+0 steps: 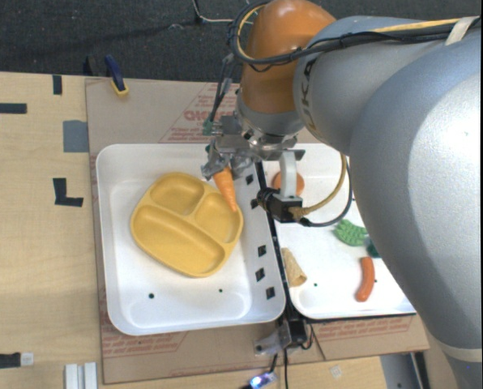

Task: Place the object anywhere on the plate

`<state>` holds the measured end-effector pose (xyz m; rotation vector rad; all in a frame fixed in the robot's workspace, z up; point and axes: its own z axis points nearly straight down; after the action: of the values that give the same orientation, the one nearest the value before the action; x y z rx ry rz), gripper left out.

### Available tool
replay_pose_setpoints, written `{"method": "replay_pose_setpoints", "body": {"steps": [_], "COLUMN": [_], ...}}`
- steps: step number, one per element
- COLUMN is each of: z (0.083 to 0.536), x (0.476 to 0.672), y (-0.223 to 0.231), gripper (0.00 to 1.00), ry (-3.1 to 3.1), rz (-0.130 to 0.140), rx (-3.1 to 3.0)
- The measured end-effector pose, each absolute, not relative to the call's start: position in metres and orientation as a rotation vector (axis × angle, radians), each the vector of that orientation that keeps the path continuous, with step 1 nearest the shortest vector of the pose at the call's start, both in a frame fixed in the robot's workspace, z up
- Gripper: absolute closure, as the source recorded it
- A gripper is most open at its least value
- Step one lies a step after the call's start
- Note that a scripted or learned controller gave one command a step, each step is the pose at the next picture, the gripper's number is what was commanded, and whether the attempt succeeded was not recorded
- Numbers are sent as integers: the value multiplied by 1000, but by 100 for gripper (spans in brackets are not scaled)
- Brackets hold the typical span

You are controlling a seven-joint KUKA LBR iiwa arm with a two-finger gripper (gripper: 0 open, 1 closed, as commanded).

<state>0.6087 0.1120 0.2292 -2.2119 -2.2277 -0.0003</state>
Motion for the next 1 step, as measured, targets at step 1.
{"method": "replay_pose_setpoints", "body": {"steps": [1], "z": [222], "x": [618], "y": [156], "gripper": [100], "ry": [-2227], "rz": [2], "rx": [-2214]}}
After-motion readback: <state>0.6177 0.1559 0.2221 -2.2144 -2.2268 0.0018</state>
